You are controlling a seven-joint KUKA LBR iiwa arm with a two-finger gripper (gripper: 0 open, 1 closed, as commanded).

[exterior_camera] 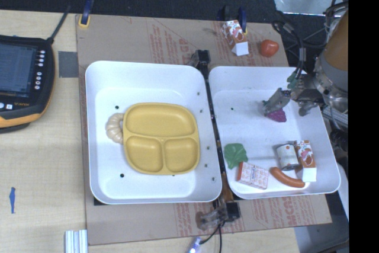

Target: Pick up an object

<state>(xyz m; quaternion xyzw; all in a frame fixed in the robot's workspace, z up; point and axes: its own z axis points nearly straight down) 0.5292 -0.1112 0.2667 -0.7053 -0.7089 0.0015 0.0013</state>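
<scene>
Beside the right bin (331,186), the arm (334,50) shows a rounded orange-brown segment over grey metal wrist parts, thin dark cables looping alongside, ending in a dull grey two-finger gripper (277,102).

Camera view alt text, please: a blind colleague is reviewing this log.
A grey robot arm reaches from the right into the right white bin, its gripper low over a purple object. That bin also holds a green piece, a sausage and small cartons. The left white bin holds a yellow divided tray.
</scene>
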